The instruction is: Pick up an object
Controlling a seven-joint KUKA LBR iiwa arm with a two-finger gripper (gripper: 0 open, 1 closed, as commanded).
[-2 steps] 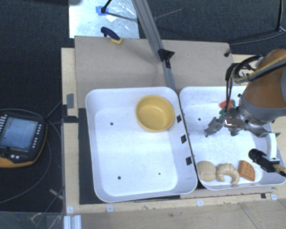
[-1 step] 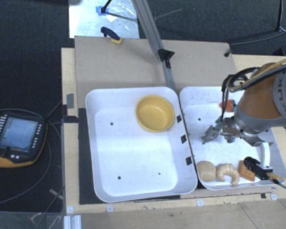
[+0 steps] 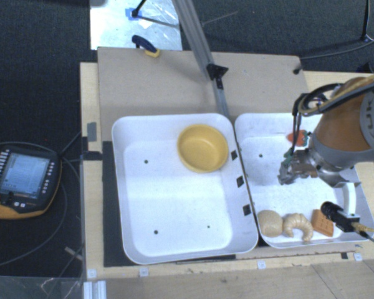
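So the bench (image 3: 193, 80) has 2 shallow white bins side by side. The left bin (image 3: 174, 229) has a yellow bowl (image 3: 203, 148) sitting upright near its far right corner, close to the wall it shares with the neighbour. The rest of that bin's floor is bare white with a few small dark dots.

The right bin (image 3: 262, 129) is where the arm is. The grey arm with its orange band (image 3: 340, 126) comes in from the right and reaches down over the middle of that bin, with the end effector (image 3: 290, 172) low over the bin floor. Honestly can't tell whether it's open or closed from this angle, the tip is just a grey blob, and I don't see anything obviously between its tips.

Along the near edge of the right bin there are 3 food-looking items in a row: a pale round bun (image 3: 270, 223) on the left, a croissant (image 3: 298, 225) touching or just beside it, then an orange cracker-like piece (image 3: 322, 223) to the right. All 3 lie on the bin floor, apart from the end effector. There's also a small red thing (image 3: 295, 137) near the arm's cables, too small to identify.

Off the bench on the left, a teach pendant (image 3: 22, 180) lies on the dark floor.
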